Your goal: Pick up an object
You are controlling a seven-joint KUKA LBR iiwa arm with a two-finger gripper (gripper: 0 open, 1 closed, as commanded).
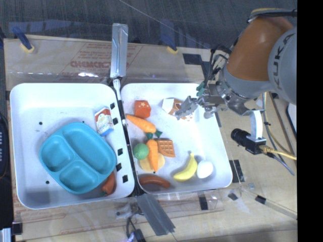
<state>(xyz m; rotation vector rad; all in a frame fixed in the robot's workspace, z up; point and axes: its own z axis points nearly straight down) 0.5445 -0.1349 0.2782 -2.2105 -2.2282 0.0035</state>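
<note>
Wedge [171, 105] just left of claw [185, 110], touching it; small, light, stiff plastic, likely slippery, grab its 2 flat sides. Claw state: cannot tell.

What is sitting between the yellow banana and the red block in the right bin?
In the camera view, a waffle and the tip of the long carrot lie between the banana and the red block.
</note>
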